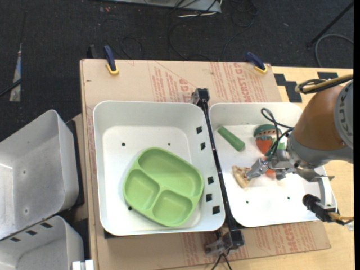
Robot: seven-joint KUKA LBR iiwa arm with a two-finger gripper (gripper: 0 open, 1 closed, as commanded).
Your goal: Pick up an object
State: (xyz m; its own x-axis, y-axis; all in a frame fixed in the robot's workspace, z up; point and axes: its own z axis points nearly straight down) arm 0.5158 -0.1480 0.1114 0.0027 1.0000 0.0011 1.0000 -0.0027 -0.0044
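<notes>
Touching tan object (242, 176): pincer (256, 170)

plate (163, 187) in left bin (107, 117), stick (231, 138) in right bin (242, 115)

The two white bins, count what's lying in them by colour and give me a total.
Green: 2, the divided plate in the left bin and the stick-shaped piece in the right bin
Orange and green: 1, the round toy
Tan: 1, the small piece by the gripper
Total: 4
</notes>
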